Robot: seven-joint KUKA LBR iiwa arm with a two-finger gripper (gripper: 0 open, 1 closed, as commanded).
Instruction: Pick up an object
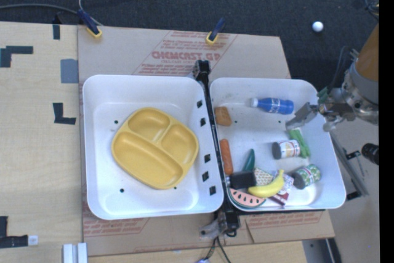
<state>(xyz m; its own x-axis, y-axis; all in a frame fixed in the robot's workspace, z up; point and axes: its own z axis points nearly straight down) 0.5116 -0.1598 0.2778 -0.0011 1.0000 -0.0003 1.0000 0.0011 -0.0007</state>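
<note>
Camera view: gripper (pixel 315 114) open at three o'clock; blue bottle (pixel 273 105) probably light, slippery, best grasped mid-body.

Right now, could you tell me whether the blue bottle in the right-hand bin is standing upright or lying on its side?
Lying on its side. The blue bottle stretches flat across the right bin's floor, its white cap pointing left towards the divider.

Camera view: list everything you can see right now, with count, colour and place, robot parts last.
Bins: 2, white, side by side on cardboard.
Divided plate: 1, yellow, left bin.
Bottle: 1, blue, right bin, far side.
Carrot: 1, orange, right bin, by the divider.
Banana: 1, yellow, right bin, near edge.
Watermelon slice: 1, red-green, near corner.
Small jar: 1, white-labelled, right bin.
Clamps: 2, yellow-blue, cardboard's far edge.
Gripper: 1, grey, over right bin's right rim.
</note>
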